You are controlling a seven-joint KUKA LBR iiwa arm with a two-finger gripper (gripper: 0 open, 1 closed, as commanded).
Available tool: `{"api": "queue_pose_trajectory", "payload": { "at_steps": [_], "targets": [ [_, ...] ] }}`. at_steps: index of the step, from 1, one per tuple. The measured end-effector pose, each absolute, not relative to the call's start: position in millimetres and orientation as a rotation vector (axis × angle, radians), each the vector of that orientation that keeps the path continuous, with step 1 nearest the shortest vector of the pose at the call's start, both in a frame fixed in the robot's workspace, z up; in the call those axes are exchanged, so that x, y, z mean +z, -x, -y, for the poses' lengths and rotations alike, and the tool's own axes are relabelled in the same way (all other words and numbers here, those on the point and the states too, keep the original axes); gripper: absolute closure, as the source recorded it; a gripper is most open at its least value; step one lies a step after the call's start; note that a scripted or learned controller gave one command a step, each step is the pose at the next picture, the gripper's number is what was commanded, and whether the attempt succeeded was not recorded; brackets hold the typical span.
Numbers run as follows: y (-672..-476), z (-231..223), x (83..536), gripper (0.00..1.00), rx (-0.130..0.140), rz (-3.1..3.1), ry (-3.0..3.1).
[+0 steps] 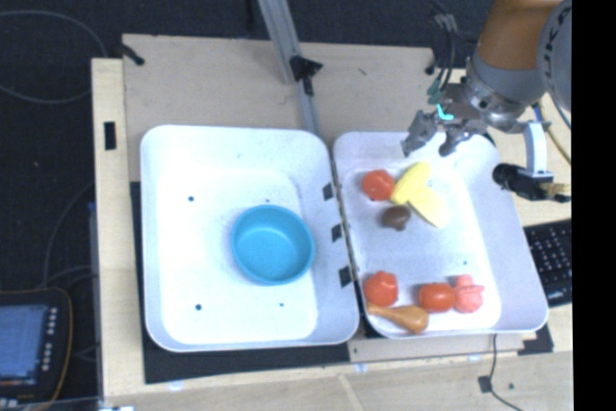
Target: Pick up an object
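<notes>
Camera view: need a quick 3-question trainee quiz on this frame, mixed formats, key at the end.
1. True or false: the blue bowl sits in the same bin as the yellow object.
2. Multiple choice: the gripper is over which part of the right bin? A) near edge B) far edge C) centre
3. Fill in: the small brown object lies right beside the ______ object.

Key
1. False: the bowl is in the left bin, the yellow object in the right one.
2. B: it hangs at the far edge, just above the yellow object, its fingers spread with nothing between them.
3. yellow
</notes>
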State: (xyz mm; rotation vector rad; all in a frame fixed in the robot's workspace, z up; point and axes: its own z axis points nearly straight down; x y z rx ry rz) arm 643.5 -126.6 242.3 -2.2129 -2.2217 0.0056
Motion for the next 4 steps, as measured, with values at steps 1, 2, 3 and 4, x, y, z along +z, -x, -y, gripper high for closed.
{"api": "queue_pose_trajectory", "payload": {
  "at_steps": [1,2,3,4],
  "targets": [
    [-645.3,126.6,247.9,0.00,-0.005,2.228,2.218],
    [-639.3,123.5,186.9,0.00,0.010,2.219,2.222],
    [-632.1,123.7,141.7,0.00,0.010,2.216,2.226],
    [-632.6,126.4,100.0,0.00,0.005,2.212,2.235]
  ]
}}
